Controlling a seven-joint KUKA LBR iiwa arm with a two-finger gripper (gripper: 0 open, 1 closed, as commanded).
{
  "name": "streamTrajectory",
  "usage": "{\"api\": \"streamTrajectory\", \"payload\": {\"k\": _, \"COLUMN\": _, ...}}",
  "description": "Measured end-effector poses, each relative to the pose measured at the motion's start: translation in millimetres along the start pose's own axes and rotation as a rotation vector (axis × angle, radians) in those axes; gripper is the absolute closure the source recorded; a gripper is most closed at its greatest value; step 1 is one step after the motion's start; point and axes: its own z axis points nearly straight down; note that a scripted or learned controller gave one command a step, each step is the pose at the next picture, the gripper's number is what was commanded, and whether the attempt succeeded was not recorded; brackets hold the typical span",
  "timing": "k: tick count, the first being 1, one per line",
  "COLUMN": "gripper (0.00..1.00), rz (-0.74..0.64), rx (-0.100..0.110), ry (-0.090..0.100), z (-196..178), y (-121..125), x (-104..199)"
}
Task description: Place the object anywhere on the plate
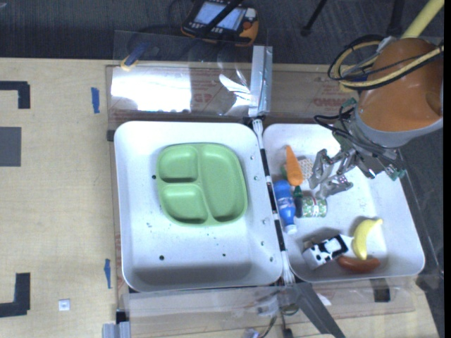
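Nearest the camera, along the front of the right bin (405,259), lie a black-and-white toy (325,251) that looks like a cow, a reddish-brown sausage (359,263) and a yellow banana (365,235), all close together. Behind them, against the wall between the bins, a blue bottle (285,201) lies lengthwise with an orange carrot (292,165) just above it, and a small green-labelled can (313,206) rests beside the bottle.

Over this cluster hangs the gripper (330,178), reaching in from the right under the orange band. Its metal fingers point down near the can and a speckled item beside the carrot, but whether they are spread or closed on anything cannot be told from this slant; nothing is plainly seen between them.

Left bin (134,210): the green plate (201,182), with three compartments, sits in the middle with nothing on it, and only dark specks dot the white floor around it.

By my judgement, the task is at its start: no object has reached the plate, so picking, carrying across and releasing all remain. Crowding is the main obstacle, since the bottle, carrot and can lie close together, and the raised divider between the bins must be cleared on the way over.
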Motion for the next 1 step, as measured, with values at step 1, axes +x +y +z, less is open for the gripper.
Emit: {"api": "streamTrajectory", "payload": {"k": 1, "gripper": 1.00, "rz": -0.097, "rx": 0.001, "ry": -0.004, "z": 0.4, "y": 43.2, "x": -39.9}}
